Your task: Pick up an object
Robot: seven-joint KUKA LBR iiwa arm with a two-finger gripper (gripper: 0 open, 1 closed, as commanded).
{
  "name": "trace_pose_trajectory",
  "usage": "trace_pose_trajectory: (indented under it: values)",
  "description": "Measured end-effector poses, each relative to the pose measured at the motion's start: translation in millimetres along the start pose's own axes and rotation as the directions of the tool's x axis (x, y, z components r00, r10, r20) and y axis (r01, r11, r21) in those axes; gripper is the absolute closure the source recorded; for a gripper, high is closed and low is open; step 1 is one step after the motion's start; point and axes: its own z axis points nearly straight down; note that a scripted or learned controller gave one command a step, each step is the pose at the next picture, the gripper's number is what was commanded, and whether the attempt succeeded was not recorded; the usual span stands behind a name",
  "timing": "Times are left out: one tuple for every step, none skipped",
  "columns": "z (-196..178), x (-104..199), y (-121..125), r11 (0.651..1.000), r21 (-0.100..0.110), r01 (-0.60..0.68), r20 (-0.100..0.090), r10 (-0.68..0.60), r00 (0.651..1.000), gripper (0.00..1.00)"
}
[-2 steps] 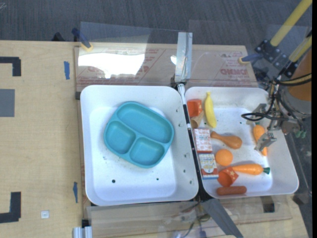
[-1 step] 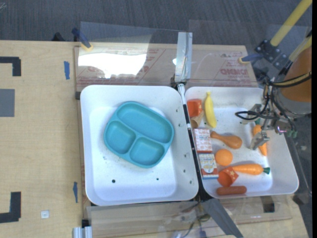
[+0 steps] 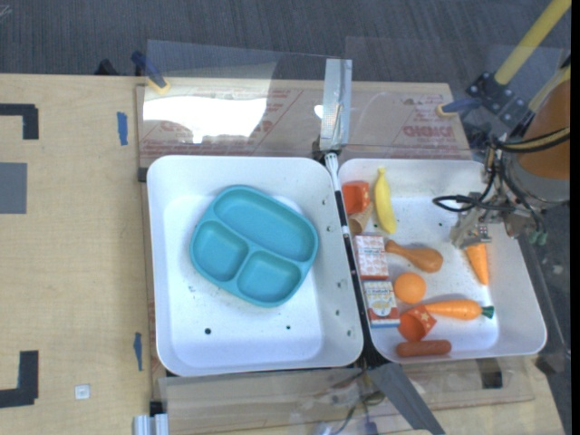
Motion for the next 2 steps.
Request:
trace_pose_trajectory:
  values:
    - [1,0,0,1.0,-0.001,0.0,-0.002,0.0,1.0,0.0]
    - [14,12,0,1.0,-0.004,-0.019,-0.017,0.019,1.0,0.0]
